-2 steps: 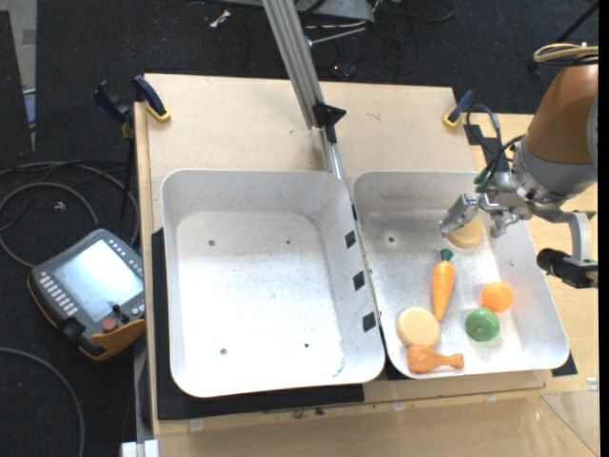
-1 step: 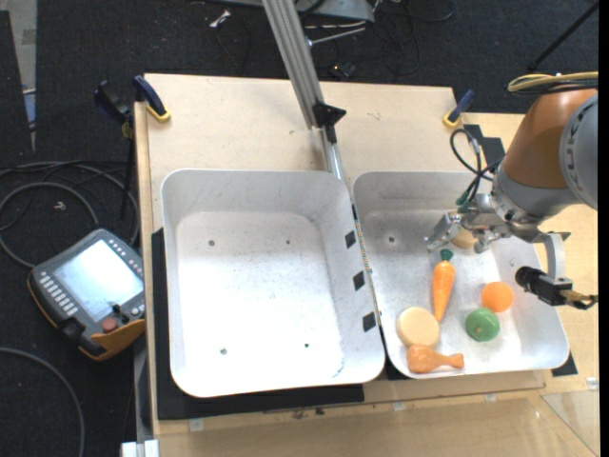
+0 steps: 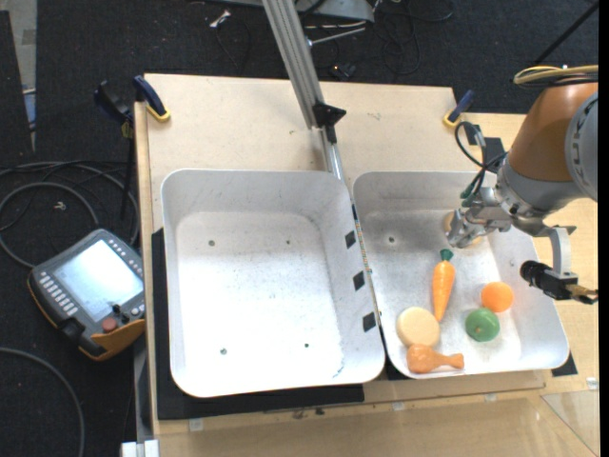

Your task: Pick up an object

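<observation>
the gripper (image 3: pixel 461 230) hangs in the right bin (image 3: pixel 400 208), just above the carrot (image 3: pixel 442 288). honestly can't tell if the jaws are apart or together. carrot lies toward the tabletop's front right corner.

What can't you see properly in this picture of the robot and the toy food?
- The claw in the camera view: too small and blurry to tell how its fingers stand.
- The arm: cut off by the right edge.
- The cream round toy: too small to tell what food it is.
- The carrot's tip: whether it touches the cream toy is unclear.
</observation>
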Controlling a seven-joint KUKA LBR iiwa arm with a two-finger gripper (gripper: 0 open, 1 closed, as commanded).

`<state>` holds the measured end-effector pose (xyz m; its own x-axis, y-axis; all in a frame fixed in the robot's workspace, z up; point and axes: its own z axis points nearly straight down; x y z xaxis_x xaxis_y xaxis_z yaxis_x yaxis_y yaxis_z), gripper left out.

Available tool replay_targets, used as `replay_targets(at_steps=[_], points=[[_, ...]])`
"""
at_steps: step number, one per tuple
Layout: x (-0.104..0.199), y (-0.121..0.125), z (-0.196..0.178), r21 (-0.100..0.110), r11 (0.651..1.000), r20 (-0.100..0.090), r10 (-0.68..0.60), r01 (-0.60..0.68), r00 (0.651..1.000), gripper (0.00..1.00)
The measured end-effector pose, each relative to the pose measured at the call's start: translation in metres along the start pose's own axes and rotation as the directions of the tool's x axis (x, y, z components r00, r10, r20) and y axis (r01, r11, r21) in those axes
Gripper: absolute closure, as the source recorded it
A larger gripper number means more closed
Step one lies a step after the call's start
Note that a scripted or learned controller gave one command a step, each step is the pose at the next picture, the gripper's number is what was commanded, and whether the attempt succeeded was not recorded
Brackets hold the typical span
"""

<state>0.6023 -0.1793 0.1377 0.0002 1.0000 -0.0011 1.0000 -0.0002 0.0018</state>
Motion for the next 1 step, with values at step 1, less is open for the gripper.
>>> replay_targets(at_steps=[1], points=[[0.0034, -0.0061, -0.0469, -0.003, 1.000, 0.001, -0.002, 0.002, 1.000, 1.00]])
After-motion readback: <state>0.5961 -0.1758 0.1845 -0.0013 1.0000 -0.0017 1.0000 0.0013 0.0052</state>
